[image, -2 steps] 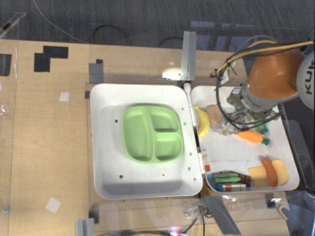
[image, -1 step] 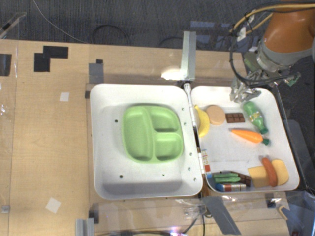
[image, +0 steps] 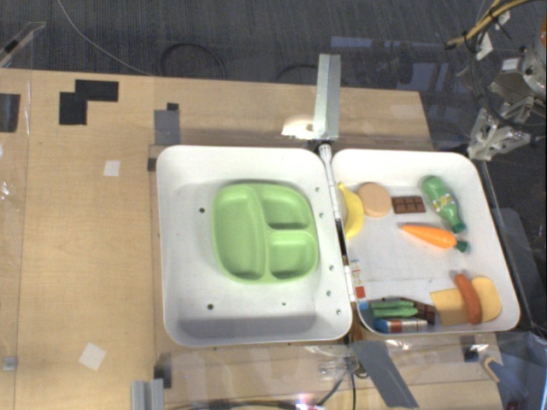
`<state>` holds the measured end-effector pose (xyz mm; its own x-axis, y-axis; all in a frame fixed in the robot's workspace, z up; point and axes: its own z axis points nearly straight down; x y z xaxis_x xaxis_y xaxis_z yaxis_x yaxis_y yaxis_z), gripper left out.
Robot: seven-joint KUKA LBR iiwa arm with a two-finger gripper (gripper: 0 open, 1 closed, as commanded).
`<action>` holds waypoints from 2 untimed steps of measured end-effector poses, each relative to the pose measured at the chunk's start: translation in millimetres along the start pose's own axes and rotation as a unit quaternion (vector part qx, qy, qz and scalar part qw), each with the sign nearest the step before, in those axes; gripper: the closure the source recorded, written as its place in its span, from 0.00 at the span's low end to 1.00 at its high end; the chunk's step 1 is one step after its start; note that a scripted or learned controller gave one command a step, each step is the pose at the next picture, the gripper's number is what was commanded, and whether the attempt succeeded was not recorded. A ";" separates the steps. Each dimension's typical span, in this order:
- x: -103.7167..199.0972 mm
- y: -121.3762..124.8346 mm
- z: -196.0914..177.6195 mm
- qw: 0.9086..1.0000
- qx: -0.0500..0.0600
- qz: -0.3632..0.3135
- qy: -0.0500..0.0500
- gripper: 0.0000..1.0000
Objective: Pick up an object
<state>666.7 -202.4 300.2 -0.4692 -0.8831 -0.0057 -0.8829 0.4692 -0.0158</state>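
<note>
The right bin (image: 402, 259) holds a yellow banana (image: 350, 211), a round tan bun (image: 374, 199), a brown chocolate bar (image: 408, 204), a green bottle (image: 443, 202), an orange carrot (image: 430, 236), a red sausage (image: 467, 297) lying on a yellow block (image: 485, 295), and a dark pack of markers (image: 396, 311). My gripper (image: 500, 137) hangs outside the right bin, just past its far right corner and above the bench edge, with nothing seen in it. It is well away from every object.
The left bin (image: 184, 254) holds a green divided plate (image: 263, 231). A metal post (image: 327, 96) stands behind the seam between the bins. Cables (image: 496, 11) trail at the top right near the arm.
</note>
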 end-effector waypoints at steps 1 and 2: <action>-0.1 -4.0 13.9 0.979 -0.004 -0.202 -0.001 1.00; -2.9 -5.5 -1.0 0.980 0.002 -0.201 -0.004 1.00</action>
<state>672.9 -202.5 301.2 -0.0840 -0.9964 -0.0057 -0.9962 0.0841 -0.0216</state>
